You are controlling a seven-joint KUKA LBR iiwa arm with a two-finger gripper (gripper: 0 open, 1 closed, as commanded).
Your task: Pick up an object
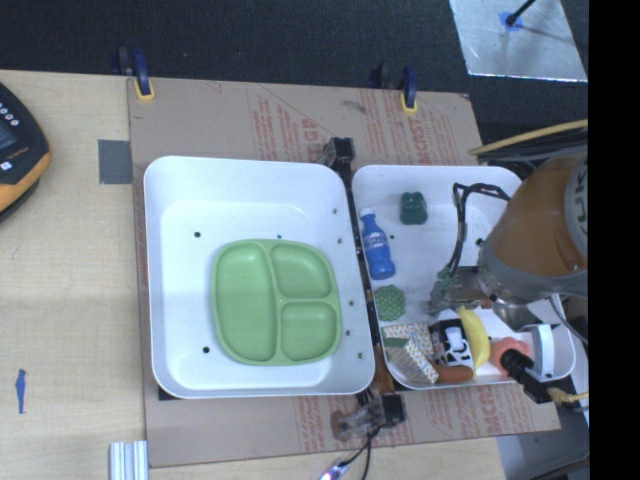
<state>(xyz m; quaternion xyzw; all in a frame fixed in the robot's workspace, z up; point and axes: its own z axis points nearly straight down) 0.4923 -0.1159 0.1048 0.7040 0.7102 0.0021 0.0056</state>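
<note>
Presently, in the camera view, the arm [535,230] reaches in from the right and hangs low over the right bin [440,180], with the gripper [452,295] down among the clutter at that bin's near end; whether the fingers are wide, narrow or closed on anything cannot be told, because the wrist body hides them. Candidate things for the pick lie in the right bin: a blue bottle [376,246] along its left wall, a dark green block [413,208] toward the far end, a green patterned piece [390,300] just beside the bottle's near end, and a yellow banana [474,337] packed against a black-and-white item [455,347] and an orange-red piece [512,350] near the front wall. To perform the step well, one thing should be chosen that stands apart from its neighbours; the bottle and the block appear easier than the crowded pile, where a closing grip would likely catch two things or slip. Descent should be straight, and lift should follow only once contact is secure. The left bin [180,193] carries a green divided plate [275,301]. Both bins rest on a cardboard sheet [270,113] clamped to the wooden surface [60,268], with dark floor [250,18] beyond it.
</note>
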